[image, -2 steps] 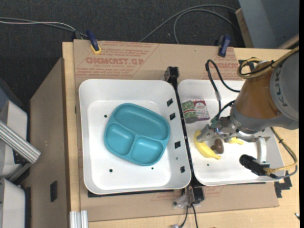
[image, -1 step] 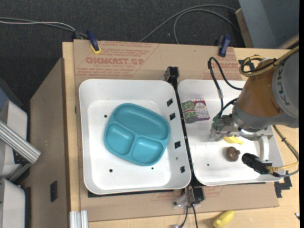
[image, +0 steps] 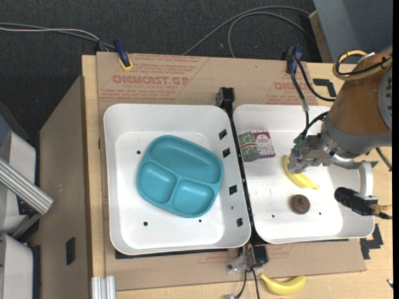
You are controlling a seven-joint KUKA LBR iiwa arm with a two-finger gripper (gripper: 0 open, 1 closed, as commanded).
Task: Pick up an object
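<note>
A cardboard-covered bench (image: 187, 67) is seen from above on dark carpet, bearing two white bins side by side. The gripper (image: 298, 166) is lowered into the right bin (image: 324, 229), directly over the upper end of a yellow banana (image: 300, 178); how far it is spread cannot be told, nor whether the banana is gripped; the fruit is seen lying on the bin floor just beneath and below the tips. A small brown round object (image: 300, 204) is placed a little further below; a printed packet (image: 257, 145) is found to the left and slightly above; well to the left, a blue divided plate (image: 179, 175) is held in the left bin (image: 118, 185); a second banana (image: 285, 284) is left outside, below the bins.
</note>
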